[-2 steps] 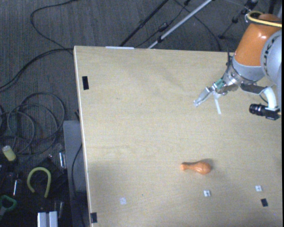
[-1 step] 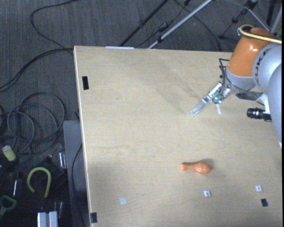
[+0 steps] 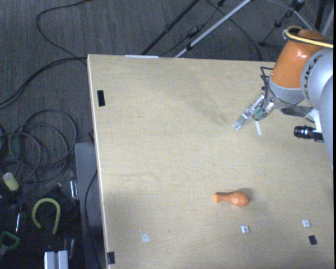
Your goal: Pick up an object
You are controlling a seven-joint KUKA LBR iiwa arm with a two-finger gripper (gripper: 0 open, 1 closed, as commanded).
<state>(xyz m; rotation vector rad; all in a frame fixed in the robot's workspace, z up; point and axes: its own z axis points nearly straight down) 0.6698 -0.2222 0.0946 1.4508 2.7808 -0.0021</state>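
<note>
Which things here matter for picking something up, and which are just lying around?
For the job:
- small orange pear-shaped object on the tan wooden board
- arm's tool, above the board

Lying about:
- black cables on the floor
- green U-shaped hook
- metal stand legs

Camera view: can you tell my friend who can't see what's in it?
A robot arm's claw hangs above a bare wooden bench, holding nothing. A small orange pear-shaped toy lies nearer the front, apart from the claw.
</note>
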